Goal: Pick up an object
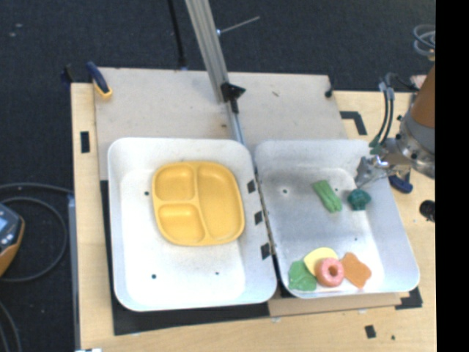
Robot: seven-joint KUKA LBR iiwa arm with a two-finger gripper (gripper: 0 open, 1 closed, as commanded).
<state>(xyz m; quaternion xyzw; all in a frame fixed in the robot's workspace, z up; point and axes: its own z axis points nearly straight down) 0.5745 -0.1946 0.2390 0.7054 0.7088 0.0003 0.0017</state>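
Hanging over the right bin (381,266), gripper (364,176) near blurry teal object (358,199).

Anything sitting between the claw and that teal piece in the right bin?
Nothing visible. The claw sits just above the small teal piece by the right bin's far-right side, with bare bin floor between them. The green block lies to its left, off that line.

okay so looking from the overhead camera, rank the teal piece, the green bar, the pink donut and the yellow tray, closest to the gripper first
1. Teal piece, just below the gripper, right bin.
2. Green bar, left of the teal piece.
3. Pink donut, right bin's near edge.
4. Yellow tray, left bin.
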